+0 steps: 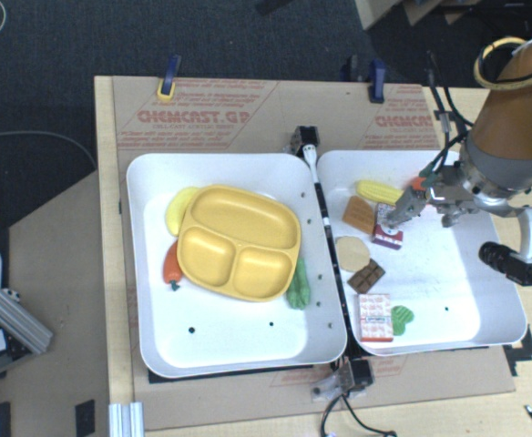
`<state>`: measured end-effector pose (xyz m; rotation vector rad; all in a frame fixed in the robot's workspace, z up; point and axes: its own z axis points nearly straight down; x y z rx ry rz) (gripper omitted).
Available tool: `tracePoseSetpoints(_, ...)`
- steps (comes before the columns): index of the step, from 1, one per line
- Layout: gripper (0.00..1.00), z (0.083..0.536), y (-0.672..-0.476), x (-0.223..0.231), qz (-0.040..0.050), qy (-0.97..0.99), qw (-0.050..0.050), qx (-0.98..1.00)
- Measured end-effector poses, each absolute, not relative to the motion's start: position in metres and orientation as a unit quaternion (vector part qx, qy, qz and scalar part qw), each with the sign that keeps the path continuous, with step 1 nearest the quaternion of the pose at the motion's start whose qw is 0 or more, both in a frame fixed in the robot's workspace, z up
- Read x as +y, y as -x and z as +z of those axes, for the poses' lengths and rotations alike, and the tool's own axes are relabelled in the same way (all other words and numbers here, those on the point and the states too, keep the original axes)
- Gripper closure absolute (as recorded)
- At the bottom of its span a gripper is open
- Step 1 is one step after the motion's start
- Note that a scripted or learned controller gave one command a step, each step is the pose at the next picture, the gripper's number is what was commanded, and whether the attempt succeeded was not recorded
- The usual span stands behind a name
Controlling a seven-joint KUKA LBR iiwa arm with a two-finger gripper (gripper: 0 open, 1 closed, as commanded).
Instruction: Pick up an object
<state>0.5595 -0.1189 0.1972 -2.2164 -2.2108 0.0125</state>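
My gripper (399, 215) hangs low in the right bin (485, 326), reaching in from the right under the grey and orange arm (512, 126). Its tip is directly above a small red and white item (389, 238), which it partly hides. A yellow corn cob (378, 190) lies just behind the tip, and a brown square piece (359, 215) lies to its left. Nearer the front lie a round tan biscuit (351, 252), a dark chocolate piece (367, 276), a red and white packet (375, 318) and a small green piece (402, 316).
The left bin (157, 335) holds a yellow divided plate (239, 242) lying on a yellow item (179, 209), with a red-orange pepper (172, 266) and a green leafy piece (299, 288) at its edges. A black clip (305, 140) sits where the bins meet.
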Motion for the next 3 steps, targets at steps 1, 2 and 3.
tracePoseSetpoints(1, 0.0, 0.204, -0.563, -0.119, -0.0002, 0.707, 0.0, -0.707)
tracePoseSetpoints(2, 0.0, 0.148, -0.564, -0.108, 0.0016, 0.707, 0.003, -0.707)
tracePoseSetpoints(3, 0.0, 0.105, -0.564, -0.107, 0.0016, 0.707, 0.003, -0.707)
